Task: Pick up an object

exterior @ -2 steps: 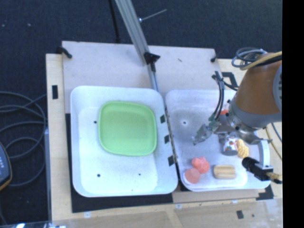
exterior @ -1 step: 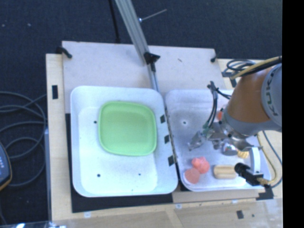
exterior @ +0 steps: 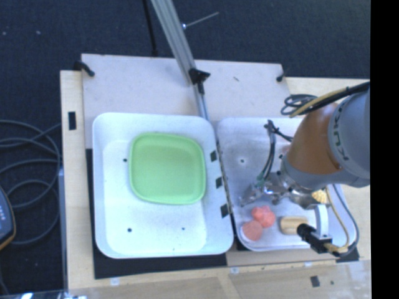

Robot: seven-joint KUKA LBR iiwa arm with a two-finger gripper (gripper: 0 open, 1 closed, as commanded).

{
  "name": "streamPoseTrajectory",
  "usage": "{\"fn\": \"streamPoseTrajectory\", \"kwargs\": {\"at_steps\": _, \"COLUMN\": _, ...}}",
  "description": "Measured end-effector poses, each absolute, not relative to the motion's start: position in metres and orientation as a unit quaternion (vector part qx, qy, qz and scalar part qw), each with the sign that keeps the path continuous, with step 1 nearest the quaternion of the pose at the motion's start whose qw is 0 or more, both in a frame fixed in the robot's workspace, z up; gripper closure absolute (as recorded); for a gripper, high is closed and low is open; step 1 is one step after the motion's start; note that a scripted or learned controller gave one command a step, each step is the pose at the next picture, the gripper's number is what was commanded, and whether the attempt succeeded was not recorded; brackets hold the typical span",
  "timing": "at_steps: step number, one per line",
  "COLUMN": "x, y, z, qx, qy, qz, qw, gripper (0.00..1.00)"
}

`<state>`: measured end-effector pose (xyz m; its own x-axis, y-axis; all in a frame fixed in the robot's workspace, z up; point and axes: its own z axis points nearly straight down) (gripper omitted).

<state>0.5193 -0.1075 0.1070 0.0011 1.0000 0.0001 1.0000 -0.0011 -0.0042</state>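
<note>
End effector (exterior: 262, 190) hovers in right bin (exterior: 240, 136), grip state can't tell; pink pieces (exterior: 259, 222) lie just below it, twd the bin's near edge.

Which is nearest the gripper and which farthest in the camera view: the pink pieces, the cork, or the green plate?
From the gripper:
1. Pink pieces, just below it in the right bin.
2. Cork, further right in the same bin.
3. Green plate, in the left bin.

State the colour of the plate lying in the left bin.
Light green; the plate shows clearly in the camera view.
</note>
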Motion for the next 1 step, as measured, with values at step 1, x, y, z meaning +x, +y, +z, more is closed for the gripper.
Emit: {"fn": "streamPoseTrajectory", "kwargs": {"at_steps": 1, "x": 0.5211, "y": -0.1074, "z": 0.1198, "qx": -0.708, "qy": -0.707, "qz": -0.001, "qw": 0.0, "gripper": 1.0}}
